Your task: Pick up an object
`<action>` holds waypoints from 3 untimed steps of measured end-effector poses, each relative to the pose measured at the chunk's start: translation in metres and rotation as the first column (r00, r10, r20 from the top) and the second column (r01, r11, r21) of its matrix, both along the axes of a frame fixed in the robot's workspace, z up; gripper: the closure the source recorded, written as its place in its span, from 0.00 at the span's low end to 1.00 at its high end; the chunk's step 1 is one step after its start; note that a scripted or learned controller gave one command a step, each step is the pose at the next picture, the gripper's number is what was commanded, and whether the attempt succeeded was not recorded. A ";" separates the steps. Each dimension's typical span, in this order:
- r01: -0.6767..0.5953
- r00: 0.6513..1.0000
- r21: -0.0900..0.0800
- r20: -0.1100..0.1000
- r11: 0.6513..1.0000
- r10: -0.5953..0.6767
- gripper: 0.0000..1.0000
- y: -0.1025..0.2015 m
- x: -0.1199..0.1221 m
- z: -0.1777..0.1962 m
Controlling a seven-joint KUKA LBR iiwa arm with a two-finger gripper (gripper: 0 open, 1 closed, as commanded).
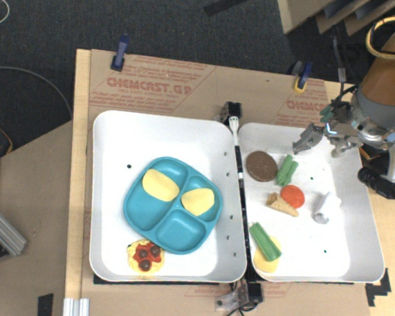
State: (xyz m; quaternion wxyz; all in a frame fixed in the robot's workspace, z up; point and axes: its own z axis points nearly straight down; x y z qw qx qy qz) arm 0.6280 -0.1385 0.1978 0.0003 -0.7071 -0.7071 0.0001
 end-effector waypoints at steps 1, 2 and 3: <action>0.001 1.000 0.003 -0.008 1.000 -0.001 0.00 0.042 -0.091 0.008; 0.002 1.000 0.003 -0.009 1.000 -0.002 0.00 0.037 -0.119 -0.115; 0.002 1.000 -0.001 0.003 1.000 -0.002 1.00 0.036 -0.115 -0.099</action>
